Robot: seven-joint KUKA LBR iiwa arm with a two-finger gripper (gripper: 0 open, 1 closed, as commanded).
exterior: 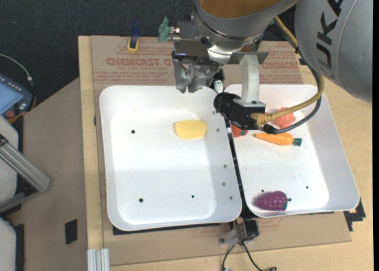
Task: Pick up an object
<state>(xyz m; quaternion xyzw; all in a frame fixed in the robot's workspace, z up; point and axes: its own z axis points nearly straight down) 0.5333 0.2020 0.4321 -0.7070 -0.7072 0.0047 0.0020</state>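
We look down at a slant on two shallow white bins side by side on a cardboard-covered bench. The left bin (pixel 118 145) holds one pale yellow object (pixel 190 129), lying alone near its middle, well apart from the walls, which we judge leaves room to reach it from above. The right bin (pixel 331 163) holds three things we can count: one orange carrot (pixel 275 139), one purple grape cluster (pixel 272 200) near the front rim, and one pinkish-red piece (pixel 286 116) partly hidden behind a black fitting on the arm. The gripper (pixel 190 80) hangs over the back edge of the left bin, above and behind the yellow object, with nothing between its fingers; whether they are spread or closed, we cannot tell.
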